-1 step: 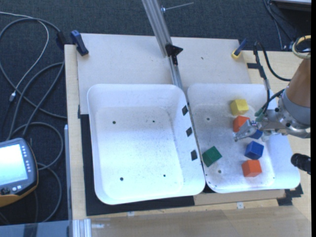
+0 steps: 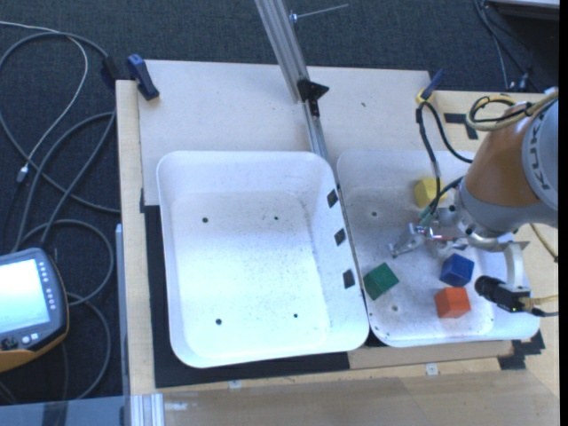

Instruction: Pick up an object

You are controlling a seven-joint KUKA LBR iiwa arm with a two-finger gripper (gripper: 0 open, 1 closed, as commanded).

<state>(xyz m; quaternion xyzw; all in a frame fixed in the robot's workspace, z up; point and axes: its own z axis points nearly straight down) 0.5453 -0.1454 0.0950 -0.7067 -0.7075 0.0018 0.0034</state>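
Observation:
The right bin (image 2: pixel 355 185) holds a green cube (image 2: pixel 382 280), a blue cube (image 2: pixel 457 269), an orange cube (image 2: pixel 453 302) and a yellow object (image 2: pixel 426 190). My gripper (image 2: pixel 404 240) hangs low over the middle of this bin, pointing left, open, with nothing between its fingers. The green cube lies just below and left of it. The blue cube sits to its right, partly under the wrist. The arm partly covers the yellow object.
The left bin (image 2: pixel 177 238) stands beside the right one, and their walls meet near the green cube. A slanted metal pole (image 2: pixel 282 43) rises behind the bins. Black cables (image 2: pixel 435 140) trail along the arm at the right.

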